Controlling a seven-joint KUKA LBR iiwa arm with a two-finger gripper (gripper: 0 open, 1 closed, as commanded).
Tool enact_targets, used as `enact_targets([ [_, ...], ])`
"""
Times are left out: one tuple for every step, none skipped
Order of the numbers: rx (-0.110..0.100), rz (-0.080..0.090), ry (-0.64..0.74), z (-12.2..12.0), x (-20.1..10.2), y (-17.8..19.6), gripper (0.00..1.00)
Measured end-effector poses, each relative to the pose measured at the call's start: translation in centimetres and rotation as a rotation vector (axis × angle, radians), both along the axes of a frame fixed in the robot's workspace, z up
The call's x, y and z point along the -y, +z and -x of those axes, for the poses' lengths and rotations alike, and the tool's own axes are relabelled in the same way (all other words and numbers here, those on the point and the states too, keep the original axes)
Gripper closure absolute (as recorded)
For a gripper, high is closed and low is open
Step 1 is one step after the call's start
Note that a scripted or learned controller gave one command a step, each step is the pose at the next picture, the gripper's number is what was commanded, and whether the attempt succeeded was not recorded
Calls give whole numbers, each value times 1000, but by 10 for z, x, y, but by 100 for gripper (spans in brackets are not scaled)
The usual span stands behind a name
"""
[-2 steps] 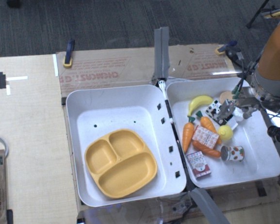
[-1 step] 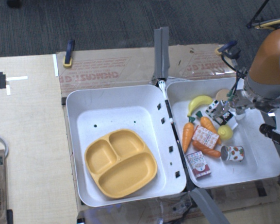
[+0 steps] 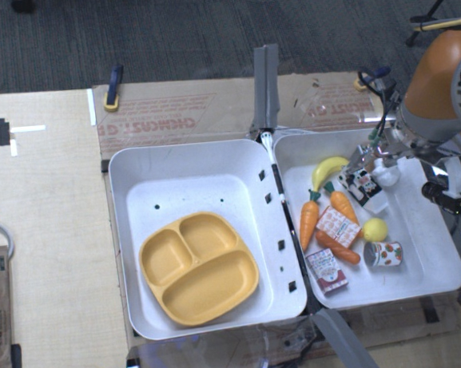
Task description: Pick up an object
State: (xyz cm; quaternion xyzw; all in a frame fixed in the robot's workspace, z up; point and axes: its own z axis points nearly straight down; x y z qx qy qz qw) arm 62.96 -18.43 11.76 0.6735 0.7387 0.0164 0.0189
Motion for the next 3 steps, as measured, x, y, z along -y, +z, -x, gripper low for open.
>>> enact_targets([
  [0,5,17,9,-11,-1,0],
  [-10,5,15,12,-10,3,100],
  [-50,1,18,-15,-72,115,100],
])
